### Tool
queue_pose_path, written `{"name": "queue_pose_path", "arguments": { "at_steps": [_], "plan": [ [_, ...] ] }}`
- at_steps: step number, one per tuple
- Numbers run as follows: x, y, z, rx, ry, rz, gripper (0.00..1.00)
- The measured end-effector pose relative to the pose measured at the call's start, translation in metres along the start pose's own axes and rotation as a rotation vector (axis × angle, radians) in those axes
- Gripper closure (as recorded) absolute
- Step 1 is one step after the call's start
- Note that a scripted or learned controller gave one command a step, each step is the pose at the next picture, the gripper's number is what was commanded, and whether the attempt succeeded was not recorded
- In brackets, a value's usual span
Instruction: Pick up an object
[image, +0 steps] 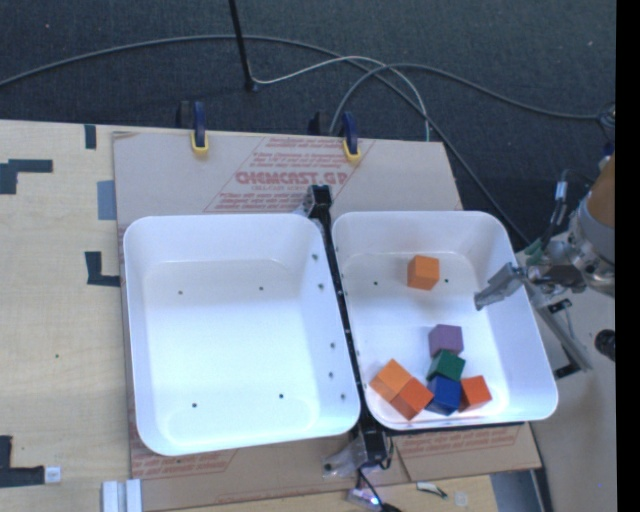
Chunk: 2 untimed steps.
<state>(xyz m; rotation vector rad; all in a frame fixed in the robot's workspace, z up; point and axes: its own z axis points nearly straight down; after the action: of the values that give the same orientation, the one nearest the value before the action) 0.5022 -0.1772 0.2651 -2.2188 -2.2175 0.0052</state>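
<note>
The right bin (500, 235) holds several cubes. One orange cube (423, 271) sits alone towards the back. A cluster lies at the front: a purple cube (446, 338), a green cube (447, 364), a blue cube (444, 394), a small orange cube (476, 391) and a larger orange block (400, 387). My gripper (493, 291) comes in over the bin's right rim, tilted down and to the left. It is to the right of the lone orange cube and apart from it. Nothing shows in its grip.
The left bin (135, 300) stands beside the right one, with a black divider strip (335, 290) between them. Both rest on a cardboard sheet (280, 170) held by two clamps at the back. Cables cross the dark floor behind.
</note>
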Motion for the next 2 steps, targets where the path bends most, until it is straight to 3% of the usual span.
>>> {"name": "queue_pose_path", "arguments": {
  "at_steps": [1,2],
  "plan": [
    [0.000,0.001,-0.002,-0.005,-0.001,-0.001,0.00],
    [0.008,-0.005,0.055,0.000,0.000,-0.002,0.00]
  ]
}}
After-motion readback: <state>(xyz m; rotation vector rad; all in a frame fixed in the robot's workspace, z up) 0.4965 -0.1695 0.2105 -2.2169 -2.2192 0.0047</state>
